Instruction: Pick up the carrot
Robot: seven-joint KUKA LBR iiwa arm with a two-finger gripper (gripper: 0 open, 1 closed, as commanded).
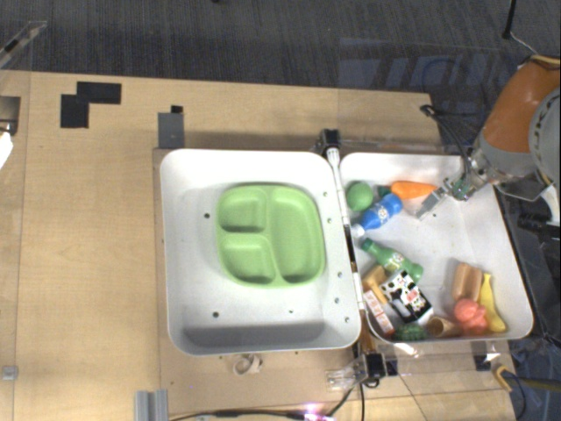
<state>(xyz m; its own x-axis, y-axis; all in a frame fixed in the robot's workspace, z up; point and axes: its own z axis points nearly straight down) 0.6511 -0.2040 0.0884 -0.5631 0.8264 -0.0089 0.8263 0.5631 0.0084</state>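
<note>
At the far edge of the right bin (513, 261), the carrot (412, 189) lies on its side, just right of a green ball (358, 196) and touching a blue bottle (379, 212). Gripper (429, 203) sits just right of the carrot's near end; finger spacing cannot be told. Green divided tray (268, 233) rests in the left bin (188, 261).

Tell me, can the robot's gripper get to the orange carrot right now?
Probably yes. The carrot lies at the far edge of the right bin, with nothing on top of it. The gripper is right beside its end. A blue bottle and a green ball lie close on the other side.
</note>
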